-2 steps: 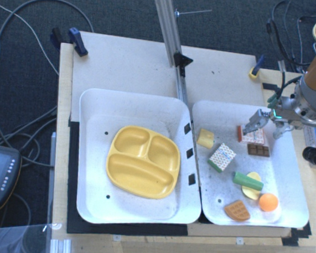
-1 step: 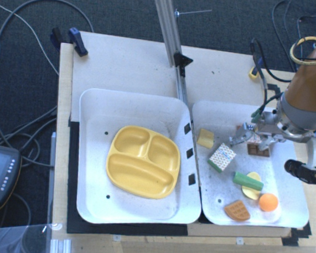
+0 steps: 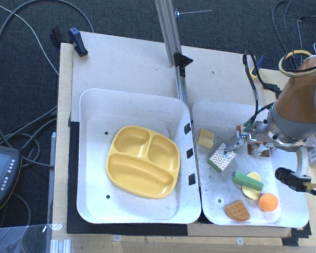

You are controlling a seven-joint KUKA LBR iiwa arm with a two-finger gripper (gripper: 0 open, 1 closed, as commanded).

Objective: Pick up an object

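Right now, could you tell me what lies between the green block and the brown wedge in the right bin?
In the camera view, a yellow slice lies between the green block and the brown wedge, partly tucked under the block.

Arm (image 3: 307,104) cut off at right edge, end effector (image 3: 240,143) fingers blurred (indistinct)

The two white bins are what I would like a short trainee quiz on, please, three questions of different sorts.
1. True or false: the yellow divided plastic plate lies in the right white bin.
2. Which lies nearest the gripper? A. orange round ball B. white dotted block with a green edge C. brown wedge-shaped piece
3. Fill in: the green bar rests on a ____ slice.

Key: 1 false; 2 B; 3 yellow.
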